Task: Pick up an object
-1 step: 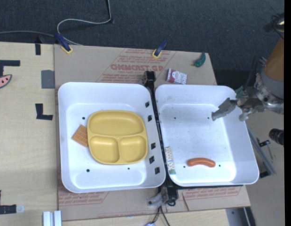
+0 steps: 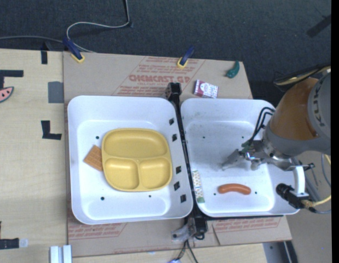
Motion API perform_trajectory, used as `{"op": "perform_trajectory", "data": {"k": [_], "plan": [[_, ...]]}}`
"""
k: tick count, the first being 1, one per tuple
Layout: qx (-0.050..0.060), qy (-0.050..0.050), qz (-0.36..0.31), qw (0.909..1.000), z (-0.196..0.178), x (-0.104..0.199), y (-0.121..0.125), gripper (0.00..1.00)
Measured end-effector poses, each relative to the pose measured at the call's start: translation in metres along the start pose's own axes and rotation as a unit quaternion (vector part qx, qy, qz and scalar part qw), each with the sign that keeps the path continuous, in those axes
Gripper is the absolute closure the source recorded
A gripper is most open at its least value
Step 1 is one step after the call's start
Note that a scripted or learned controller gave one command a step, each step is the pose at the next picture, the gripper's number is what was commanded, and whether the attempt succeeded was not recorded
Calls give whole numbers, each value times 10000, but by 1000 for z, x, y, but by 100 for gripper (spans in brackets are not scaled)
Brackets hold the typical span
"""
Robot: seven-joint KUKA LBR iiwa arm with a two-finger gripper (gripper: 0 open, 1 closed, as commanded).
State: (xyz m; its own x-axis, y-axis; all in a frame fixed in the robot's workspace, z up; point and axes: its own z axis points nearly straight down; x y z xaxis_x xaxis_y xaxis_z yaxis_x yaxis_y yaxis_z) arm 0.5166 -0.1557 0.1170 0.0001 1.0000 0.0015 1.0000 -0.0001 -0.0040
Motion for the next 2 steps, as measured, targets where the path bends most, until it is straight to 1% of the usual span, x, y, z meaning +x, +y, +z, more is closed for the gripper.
{"op": "perform_trajectory", "data": {"k": [1,2], "plan": [[-44,-16,-3,10000,31,16,-31,0],[-53,-22,1,10000,31,59,-31,0]]}}
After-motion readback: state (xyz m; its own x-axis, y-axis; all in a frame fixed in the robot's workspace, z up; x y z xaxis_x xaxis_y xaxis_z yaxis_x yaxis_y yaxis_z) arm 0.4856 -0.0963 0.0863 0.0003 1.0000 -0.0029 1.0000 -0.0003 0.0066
